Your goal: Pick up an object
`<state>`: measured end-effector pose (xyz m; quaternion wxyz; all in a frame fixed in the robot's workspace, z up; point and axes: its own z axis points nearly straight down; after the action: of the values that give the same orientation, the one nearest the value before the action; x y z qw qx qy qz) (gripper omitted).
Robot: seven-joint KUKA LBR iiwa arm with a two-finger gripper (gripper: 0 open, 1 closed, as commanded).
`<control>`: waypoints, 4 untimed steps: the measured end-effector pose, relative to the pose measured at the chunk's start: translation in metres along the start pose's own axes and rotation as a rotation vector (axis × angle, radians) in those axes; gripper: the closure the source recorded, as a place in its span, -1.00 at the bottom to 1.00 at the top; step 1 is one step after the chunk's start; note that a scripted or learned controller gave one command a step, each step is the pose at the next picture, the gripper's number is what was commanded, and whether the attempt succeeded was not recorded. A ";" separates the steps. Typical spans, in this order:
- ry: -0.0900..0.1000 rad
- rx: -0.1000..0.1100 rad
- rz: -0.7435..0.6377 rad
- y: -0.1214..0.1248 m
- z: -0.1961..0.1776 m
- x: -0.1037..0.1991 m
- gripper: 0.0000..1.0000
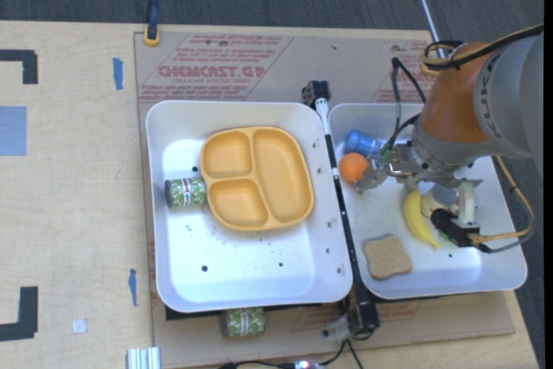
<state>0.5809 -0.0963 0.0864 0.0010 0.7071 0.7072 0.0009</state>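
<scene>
The grey arm's gripper (406, 170) is hovering low in the right white plastic bin (501, 272), just beside a small round orange fruit (352, 168) lying near that bin's left wall; I cannot tell how its fingers are standing. The fruit is looking light, firm and smooth, so it is likely to roll; gripping across its widest middle seems safest. A curved yellow banana (418, 219) and a tan slice of bread (386, 257) are lying nearby.

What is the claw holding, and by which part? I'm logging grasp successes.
Cannot be told: the claw sits beside the orange, its tips hidden under the wrist.
</scene>
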 end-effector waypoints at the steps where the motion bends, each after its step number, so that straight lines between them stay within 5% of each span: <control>1: 0.000 -0.001 0.000 -0.047 0.000 0.001 -1.00; 2: -0.002 -0.007 0.001 -0.045 -0.011 0.000 1.00; 3: -0.001 0.000 0.001 -0.100 -0.114 -0.051 1.00; 4: 0.000 0.000 -0.001 -0.047 -0.118 0.005 1.00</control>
<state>0.5332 -0.0910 0.2045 0.0010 0.7066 0.7076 0.0008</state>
